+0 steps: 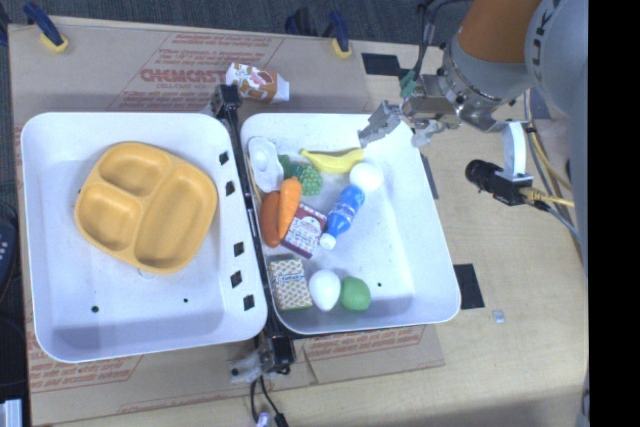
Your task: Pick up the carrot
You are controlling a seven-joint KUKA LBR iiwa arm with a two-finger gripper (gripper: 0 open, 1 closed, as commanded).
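The carrot [289, 203] is an orange tapered piece lying near the left wall of the right bin [425, 245], next to a second orange piece [270, 219] and a green leafy item [308, 180]. My gripper [398, 128] hovers over the bin's far right corner, up and to the right of the carrot and well apart from it. Its fingers are spread open with nothing between them. A yellow banana [335, 159] lies between the gripper and the carrot.
The right bin also holds a white egg [365, 177], a blue bottle [343, 211], a small red carton [305, 230], a cracker box [290, 283], another egg [325, 290] and a green ball [355, 293]. A yellow divided plate [147, 205] sits in the left bin [60, 315].
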